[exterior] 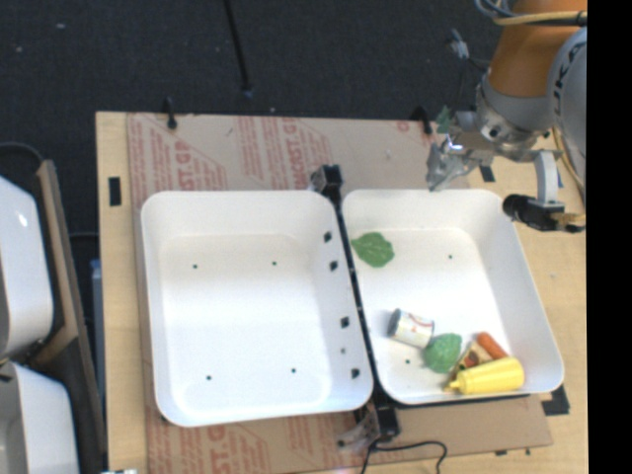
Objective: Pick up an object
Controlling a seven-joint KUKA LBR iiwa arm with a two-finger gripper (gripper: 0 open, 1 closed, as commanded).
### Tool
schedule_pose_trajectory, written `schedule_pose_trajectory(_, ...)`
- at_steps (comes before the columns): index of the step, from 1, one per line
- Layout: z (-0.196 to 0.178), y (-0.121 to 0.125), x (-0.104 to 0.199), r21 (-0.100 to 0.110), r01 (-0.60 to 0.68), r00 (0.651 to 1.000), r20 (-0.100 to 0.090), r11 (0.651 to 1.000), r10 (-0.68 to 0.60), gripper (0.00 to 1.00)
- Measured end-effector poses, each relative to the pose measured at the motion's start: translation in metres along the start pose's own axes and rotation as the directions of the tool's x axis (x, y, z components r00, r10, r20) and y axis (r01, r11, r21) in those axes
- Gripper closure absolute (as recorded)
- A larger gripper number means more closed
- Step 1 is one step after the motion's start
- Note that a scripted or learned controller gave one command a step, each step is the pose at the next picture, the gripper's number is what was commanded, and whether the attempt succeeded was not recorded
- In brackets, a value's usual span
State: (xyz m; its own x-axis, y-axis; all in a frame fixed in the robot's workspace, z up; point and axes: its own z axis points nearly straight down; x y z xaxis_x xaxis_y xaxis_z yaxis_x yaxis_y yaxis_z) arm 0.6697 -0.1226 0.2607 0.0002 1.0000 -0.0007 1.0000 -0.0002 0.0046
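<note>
Two white bins (158, 265) share the bench; the gripper (446, 169), fingers' state unclear, hangs over the right bin's (523, 284) far rim.

Arm: one, grey with an orange band (528, 42) above the wrist, entering from the upper right corner of the camera view. Cables loop over the top of the orange section. Wrist: grey, just below the band, angled down and toward the view's left. Claw (441, 174): metallic, hanging off the wrist's lower left end, tips pointing downward and tilted a little leftward. Position: high in the view, at the far right end. Finger spacing: too small and blurred to read. Load: nothing discernible between the tips.
</note>
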Motion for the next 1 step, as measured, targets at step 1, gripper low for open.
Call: schedule_pose_trajectory(1,0.0134,-0.0045,0.0549,0.005,0.004,1.000,-0.002,1.000,-0.004,1.00)
